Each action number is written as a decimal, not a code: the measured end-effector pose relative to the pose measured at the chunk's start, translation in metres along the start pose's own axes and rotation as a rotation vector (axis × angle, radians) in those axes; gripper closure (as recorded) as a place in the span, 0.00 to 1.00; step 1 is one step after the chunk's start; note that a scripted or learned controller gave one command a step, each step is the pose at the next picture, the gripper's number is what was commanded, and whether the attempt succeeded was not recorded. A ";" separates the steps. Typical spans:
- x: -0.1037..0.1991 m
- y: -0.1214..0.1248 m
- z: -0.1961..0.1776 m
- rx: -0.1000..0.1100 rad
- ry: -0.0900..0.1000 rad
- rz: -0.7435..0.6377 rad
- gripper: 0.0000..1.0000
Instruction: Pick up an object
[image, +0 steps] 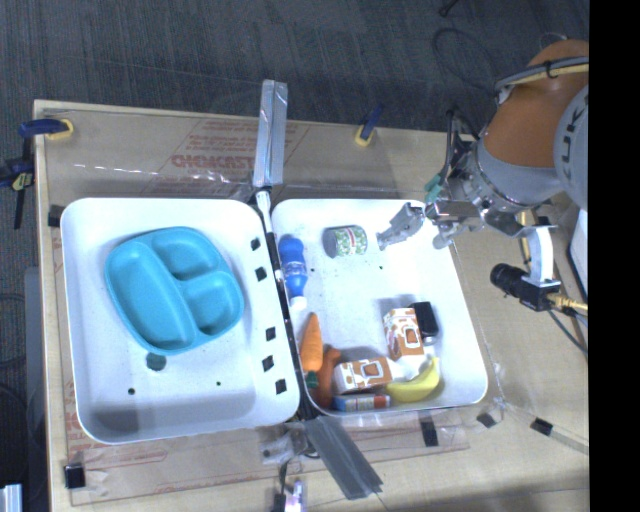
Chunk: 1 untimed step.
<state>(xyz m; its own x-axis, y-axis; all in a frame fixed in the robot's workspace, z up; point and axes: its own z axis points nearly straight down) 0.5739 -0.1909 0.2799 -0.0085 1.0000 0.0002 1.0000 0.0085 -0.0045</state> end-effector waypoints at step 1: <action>-0.008 -0.084 0.107 0.000 0.001 0.011 0.00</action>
<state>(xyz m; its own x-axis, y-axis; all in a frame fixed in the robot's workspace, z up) 0.4899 -0.1998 0.1732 0.0026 1.0000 0.0008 1.0000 -0.0026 -0.0049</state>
